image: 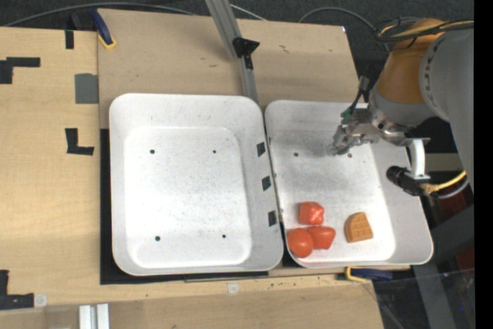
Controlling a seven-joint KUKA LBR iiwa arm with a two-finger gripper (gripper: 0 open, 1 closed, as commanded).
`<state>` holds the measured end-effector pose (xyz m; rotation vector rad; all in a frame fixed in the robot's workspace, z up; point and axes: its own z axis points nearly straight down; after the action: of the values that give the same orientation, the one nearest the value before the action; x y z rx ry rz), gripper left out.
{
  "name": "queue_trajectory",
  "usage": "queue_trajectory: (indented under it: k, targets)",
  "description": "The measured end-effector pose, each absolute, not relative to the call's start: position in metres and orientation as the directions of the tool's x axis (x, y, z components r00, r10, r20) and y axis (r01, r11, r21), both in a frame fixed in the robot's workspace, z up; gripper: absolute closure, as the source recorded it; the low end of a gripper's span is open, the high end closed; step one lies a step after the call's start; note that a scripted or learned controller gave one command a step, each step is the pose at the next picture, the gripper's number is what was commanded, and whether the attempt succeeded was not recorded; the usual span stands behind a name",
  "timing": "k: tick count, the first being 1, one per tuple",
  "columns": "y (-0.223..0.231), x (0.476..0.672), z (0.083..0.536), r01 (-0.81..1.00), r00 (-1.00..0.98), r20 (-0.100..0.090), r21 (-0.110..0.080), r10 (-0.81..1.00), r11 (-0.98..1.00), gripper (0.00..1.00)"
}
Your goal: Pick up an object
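Over the right bin [400, 243], toward its far edge, the tool [344, 141] hangs low above bare white floor, close to the bin's far right corner. Whether its fingers stand wide or narrow I cannot tell; they are small and dark against the speckled plastic, and nothing shows between them. The things to pick from lie well apart from it, bunched along the near edge of the same bin: three red pieces touching or nearly so, one red piece [310, 213] slightly farther in, two more [300, 243] and [323, 237] side by side at the near left corner, and a tan waffle [358, 227] just beside them toward the right. The left bin [123, 166] holds no objects that I can see. By my reading, the task is barely begun: no object has been lifted, and none is gripped. What is left is nearly all of it, namely bringing the tool across the bin to the near edge, settling over one piece, closing on it and raising it clear. The crowded red pieces may be awkward to separate; the waffle sits more freely.
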<state>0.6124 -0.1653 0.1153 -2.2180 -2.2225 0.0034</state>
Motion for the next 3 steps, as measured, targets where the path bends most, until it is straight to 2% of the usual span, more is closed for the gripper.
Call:
queue_trajectory:
  k: [2,3]
  targets:
    - [-0.157,0.603,0.235,1.000,-0.001,-0.002,0.006,1.000,0.001,1.00]
    - [-0.156,0.604,0.239,1.000,-0.001,0.000,0.000,1.000,0.001,1.00]
